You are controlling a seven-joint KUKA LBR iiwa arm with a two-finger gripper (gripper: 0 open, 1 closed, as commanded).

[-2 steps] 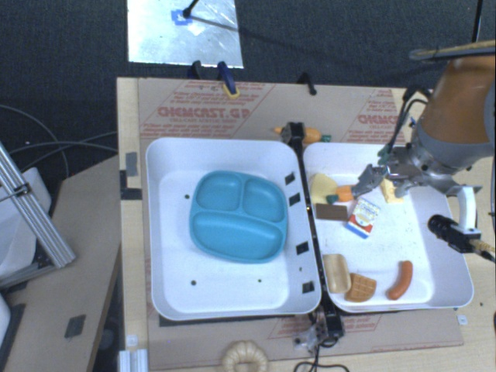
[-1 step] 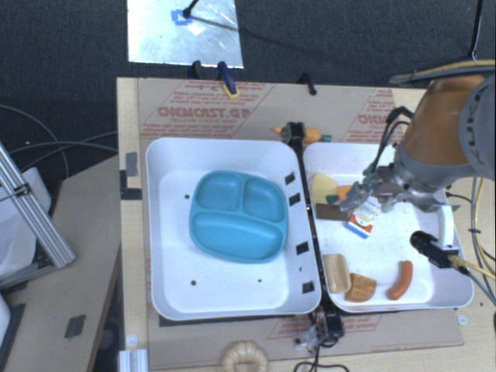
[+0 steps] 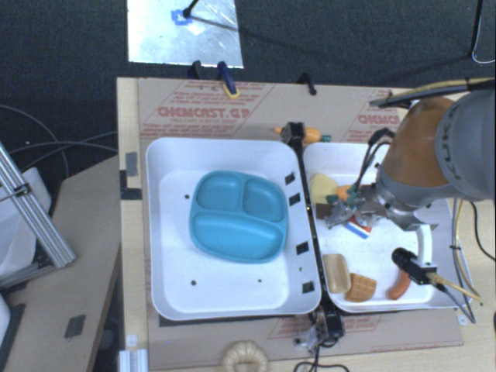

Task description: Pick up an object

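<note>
Reaching in from the right on the grey and orange arm (image 3: 422,153), the tool (image 3: 341,209) sits low in the right bin (image 3: 372,258), near that bin's left wall and towards its far half. Whether it is released or clenched cannot be told from this view, and nothing can be seen grasped in it.

The objects to pick all lie in this same bin. A yellow wedge (image 3: 322,184) lies just beyond the tool, close to the left wall. A small brown piece (image 3: 324,207) lies just beside the tool's tip on the left; whether the two touch is unclear. A small red, white and blue item (image 3: 359,228) lies on the bin floor just on the near side of the tool. Along the near edge, well apart from the tool, are a tan slice (image 3: 335,272), a waffle piece (image 3: 360,287) touching it on the right, and a reddish sausage (image 3: 398,287) further right.

The left bin (image 3: 174,270) holds a blue divided plate (image 3: 239,214), lying flat near its middle. Both bins rest on a cardboard sheet (image 3: 201,108) with red print that covers the surface (image 3: 128,130). An orange object (image 3: 311,136) lies just past the far rims where the bins meet, and a pale ring (image 3: 244,356) lies on the near side of the left bin.
</note>
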